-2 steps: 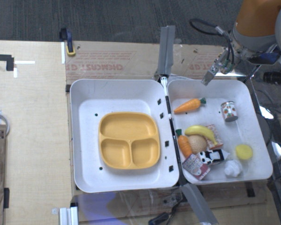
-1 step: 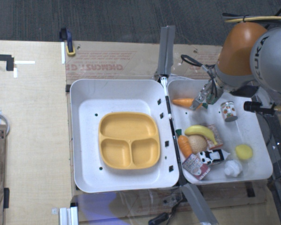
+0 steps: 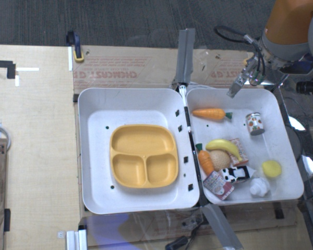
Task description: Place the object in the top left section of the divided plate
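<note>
A glossy yellow divided plate [image 3: 144, 155], rounded and three-sectioned, is seen in the left bin [image 3: 88, 139], while the gripper [image 3: 239, 83], its jaw state indiscernible, is poised above the right bin's [image 3: 284, 139] smooth tapered carrot [image 3: 208, 114].

Even, bright overhead light, no harsh shadows. Both bins [image 3: 88, 155] close to blown out, white walls lose detail. Soft shadow under the plate [image 3: 144, 155] on its lower right side. Glare patch on the clear film at the bottom centre of the frame, bluish tint there. Arm [image 3: 292, 14] in the upper right is soft, slightly blurred. Dark floor along the top is noisy. Small items in the right bin are low-res.
</note>
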You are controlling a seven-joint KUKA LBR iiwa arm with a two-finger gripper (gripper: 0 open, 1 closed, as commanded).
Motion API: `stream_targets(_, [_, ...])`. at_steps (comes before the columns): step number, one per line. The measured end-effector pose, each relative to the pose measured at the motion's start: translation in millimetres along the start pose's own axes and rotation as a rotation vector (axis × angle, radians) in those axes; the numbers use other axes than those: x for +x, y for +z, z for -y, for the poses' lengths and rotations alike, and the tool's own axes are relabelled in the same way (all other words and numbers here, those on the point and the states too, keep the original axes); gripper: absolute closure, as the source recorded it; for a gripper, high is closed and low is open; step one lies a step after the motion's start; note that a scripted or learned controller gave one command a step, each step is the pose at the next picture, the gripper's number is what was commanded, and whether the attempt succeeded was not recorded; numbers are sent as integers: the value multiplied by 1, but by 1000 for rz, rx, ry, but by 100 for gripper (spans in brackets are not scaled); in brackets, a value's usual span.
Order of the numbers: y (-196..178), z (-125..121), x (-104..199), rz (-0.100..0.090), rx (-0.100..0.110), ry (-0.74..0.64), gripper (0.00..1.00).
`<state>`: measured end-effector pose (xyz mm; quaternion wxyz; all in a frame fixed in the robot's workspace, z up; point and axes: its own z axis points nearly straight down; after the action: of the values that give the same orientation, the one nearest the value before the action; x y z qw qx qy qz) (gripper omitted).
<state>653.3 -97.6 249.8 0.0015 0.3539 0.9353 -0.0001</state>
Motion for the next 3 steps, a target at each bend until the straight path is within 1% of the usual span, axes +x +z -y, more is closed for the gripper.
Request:
stream_targets(1, [58,12,51,-3,-1,-489,100])
stream_targets(2, [-25,-14,22,3,-3,-868,100])
stream_targets(3, [-62,-18,84,0,-3,-956,100])
